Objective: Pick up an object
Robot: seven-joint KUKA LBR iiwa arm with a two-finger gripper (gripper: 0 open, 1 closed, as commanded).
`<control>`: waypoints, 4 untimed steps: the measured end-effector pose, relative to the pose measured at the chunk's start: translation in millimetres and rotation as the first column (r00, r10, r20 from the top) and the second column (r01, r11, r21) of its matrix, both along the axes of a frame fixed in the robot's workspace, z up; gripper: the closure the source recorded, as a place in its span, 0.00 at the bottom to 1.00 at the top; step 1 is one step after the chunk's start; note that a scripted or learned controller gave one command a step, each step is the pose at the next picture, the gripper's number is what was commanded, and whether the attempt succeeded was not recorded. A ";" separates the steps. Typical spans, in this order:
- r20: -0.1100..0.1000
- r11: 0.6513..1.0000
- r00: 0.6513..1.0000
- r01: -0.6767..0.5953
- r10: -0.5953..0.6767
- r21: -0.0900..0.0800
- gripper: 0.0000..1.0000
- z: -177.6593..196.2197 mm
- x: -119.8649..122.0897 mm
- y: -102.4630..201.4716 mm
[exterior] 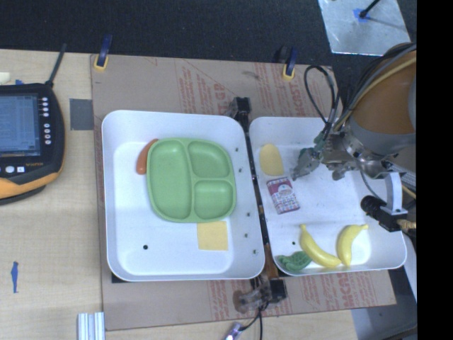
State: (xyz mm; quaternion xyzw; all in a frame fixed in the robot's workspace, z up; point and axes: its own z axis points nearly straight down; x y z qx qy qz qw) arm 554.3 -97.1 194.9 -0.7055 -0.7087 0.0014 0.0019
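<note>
The gripper (306, 163) hung over the right bin (327, 202), with a pale yellow piece (271, 159) at its nine o'clock, a red packet (282, 195) at seven and a banana (318, 248) at six.

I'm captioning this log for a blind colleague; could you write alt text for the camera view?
A grey-and-orange arm's gripper hovers in the right bin, near a yellow block, a red packet and two bananas. The left bin holds a green divided plate.

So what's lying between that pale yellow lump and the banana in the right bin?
In the camera view, a small red-and-white packet lies between the yellow lump and the banana.
</note>
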 end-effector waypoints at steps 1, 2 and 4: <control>0.000 1.000 1.000 0.000 0.000 -0.003 0.00 -86.3 39.1 -69.9; 0.002 1.000 1.000 0.000 0.000 0.000 0.00 -103.0 84.4 -82.6; 0.003 1.000 1.000 -0.001 0.001 -0.001 1.00 -91.9 102.5 -61.2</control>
